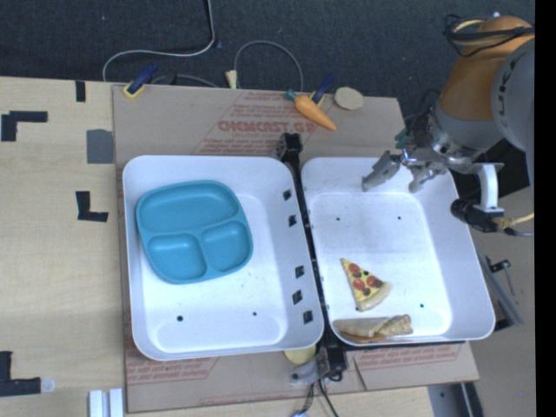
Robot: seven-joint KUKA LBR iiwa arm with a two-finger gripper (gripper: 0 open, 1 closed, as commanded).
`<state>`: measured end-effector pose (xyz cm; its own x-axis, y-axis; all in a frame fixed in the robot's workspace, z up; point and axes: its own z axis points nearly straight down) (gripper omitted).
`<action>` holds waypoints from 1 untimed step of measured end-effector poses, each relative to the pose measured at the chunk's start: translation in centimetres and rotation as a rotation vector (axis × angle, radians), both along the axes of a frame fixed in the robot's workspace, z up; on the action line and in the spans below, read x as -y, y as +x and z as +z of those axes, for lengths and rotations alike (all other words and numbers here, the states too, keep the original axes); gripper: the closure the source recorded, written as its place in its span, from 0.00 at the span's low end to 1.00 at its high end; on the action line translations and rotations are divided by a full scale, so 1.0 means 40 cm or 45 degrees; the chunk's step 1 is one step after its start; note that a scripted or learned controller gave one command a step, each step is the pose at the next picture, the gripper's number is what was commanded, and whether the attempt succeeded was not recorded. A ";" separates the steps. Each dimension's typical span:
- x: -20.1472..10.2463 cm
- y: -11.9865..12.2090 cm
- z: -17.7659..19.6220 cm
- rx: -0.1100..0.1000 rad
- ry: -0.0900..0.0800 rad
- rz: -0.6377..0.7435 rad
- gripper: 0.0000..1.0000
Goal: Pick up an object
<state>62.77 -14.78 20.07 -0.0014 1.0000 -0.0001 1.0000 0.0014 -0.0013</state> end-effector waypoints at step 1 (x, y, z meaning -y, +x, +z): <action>-0.048 -0.190 -0.129 -0.014 0.004 -0.002 0.00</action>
<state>55.17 -12.86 14.90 0.0003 1.0000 0.0030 0.9999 -0.0002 -0.0121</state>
